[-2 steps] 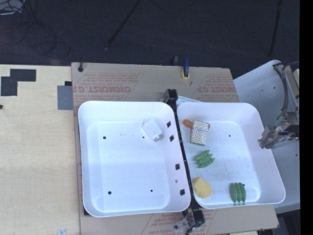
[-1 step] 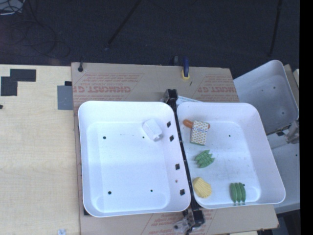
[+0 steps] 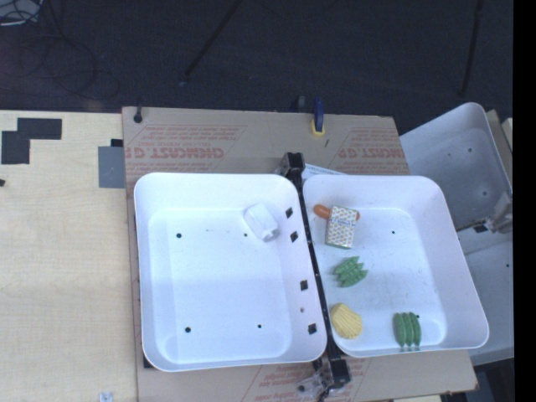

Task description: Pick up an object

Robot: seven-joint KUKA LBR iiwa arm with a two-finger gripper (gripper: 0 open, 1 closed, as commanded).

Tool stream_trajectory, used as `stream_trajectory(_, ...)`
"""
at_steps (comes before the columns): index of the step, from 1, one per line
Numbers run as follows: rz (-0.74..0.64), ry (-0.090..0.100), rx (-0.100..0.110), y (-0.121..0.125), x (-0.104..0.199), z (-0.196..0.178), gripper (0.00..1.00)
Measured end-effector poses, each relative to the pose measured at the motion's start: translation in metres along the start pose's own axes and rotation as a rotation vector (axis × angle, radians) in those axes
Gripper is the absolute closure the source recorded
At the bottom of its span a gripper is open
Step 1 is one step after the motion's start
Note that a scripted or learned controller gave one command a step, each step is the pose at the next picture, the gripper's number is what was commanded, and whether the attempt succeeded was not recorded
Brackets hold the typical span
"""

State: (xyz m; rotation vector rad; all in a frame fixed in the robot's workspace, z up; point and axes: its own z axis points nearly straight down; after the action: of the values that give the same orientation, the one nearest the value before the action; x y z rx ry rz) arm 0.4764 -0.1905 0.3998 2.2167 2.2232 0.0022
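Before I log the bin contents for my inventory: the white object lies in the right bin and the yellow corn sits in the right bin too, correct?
Not quite. In the camera view the white object lies in the left bin, near its far right corner. The yellow corn does sit in the right bin.

A pale wooden bench (image 3: 59,258) carries a brown cardboard sheet (image 3: 251,145); 2 shallow white bins (image 3: 159,342) (image 3: 456,308) sit side by side on it.
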Motion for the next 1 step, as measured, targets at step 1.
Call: stream_trajectory(1,-0.004,0.004,0.008,-0.0002,0.0729,0.0367,1.0)
